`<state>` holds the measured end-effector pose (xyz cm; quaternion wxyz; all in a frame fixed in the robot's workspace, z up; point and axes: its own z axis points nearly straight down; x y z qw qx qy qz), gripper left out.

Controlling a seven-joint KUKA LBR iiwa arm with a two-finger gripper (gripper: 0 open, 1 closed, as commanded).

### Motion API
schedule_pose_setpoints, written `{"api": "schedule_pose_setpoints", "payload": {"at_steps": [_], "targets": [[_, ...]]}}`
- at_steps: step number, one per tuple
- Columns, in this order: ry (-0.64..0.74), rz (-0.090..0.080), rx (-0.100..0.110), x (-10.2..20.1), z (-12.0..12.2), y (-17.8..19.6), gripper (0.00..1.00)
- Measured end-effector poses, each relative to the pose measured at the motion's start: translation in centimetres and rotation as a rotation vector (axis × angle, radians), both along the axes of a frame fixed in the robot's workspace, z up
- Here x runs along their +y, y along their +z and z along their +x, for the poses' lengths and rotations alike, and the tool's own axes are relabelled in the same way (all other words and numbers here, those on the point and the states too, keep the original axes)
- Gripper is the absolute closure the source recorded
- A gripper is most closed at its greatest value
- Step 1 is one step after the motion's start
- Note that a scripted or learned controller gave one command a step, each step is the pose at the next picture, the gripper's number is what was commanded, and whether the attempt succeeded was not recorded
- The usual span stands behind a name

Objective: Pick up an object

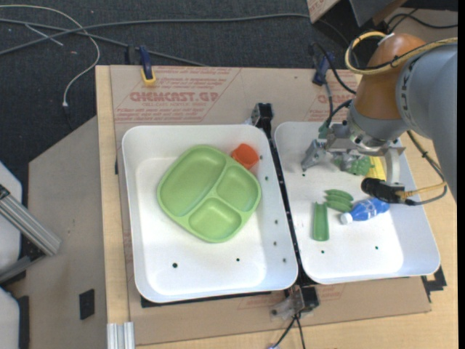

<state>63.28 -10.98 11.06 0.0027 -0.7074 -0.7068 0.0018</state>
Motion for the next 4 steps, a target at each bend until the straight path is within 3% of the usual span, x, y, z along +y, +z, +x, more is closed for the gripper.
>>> {"api": "schedule_pose_setpoints", "payload": {"at_steps": [1,4], "targets": [[0.0,-0.001,-0.007,0.0,0.2,1.5,1.0],[0.002,-0.003,-0.014,-0.9,1.4,18.2,1.0]]}}
